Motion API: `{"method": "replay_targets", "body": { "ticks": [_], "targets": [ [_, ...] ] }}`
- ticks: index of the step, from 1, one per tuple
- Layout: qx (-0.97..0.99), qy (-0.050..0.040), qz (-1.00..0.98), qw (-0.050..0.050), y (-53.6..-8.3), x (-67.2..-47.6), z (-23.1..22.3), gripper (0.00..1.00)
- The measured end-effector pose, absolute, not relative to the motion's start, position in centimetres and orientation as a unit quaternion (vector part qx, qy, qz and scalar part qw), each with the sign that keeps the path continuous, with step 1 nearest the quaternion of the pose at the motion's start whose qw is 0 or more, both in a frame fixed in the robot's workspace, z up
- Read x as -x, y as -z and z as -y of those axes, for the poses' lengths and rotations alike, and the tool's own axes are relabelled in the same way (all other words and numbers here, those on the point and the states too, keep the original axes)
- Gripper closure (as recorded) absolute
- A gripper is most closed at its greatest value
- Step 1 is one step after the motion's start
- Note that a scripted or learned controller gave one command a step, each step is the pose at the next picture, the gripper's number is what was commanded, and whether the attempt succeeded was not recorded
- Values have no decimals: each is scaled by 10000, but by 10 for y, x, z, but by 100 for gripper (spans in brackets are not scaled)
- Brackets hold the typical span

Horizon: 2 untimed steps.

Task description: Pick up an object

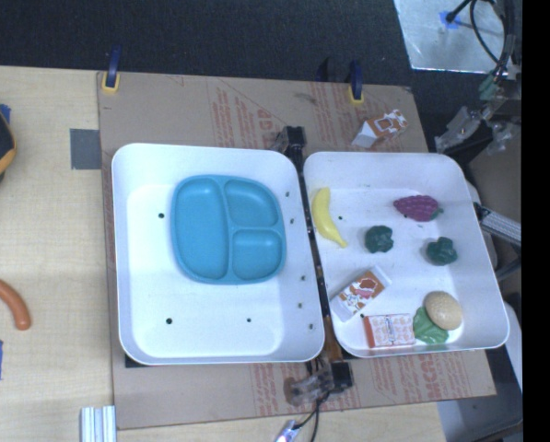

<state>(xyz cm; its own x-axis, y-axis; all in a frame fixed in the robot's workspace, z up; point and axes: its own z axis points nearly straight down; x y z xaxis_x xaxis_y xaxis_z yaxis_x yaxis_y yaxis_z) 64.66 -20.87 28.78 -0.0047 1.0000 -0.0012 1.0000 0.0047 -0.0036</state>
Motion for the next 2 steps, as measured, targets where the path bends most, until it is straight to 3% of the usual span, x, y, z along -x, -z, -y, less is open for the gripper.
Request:
{"method": "replay_targets", "body": {
  "ticks": [1,2],
  "targets": [
    [7053,-24,7089,27,-146,-582,212,0],
    [7056,-14,7086,20,-91,-656,204,0]
  ]
}}
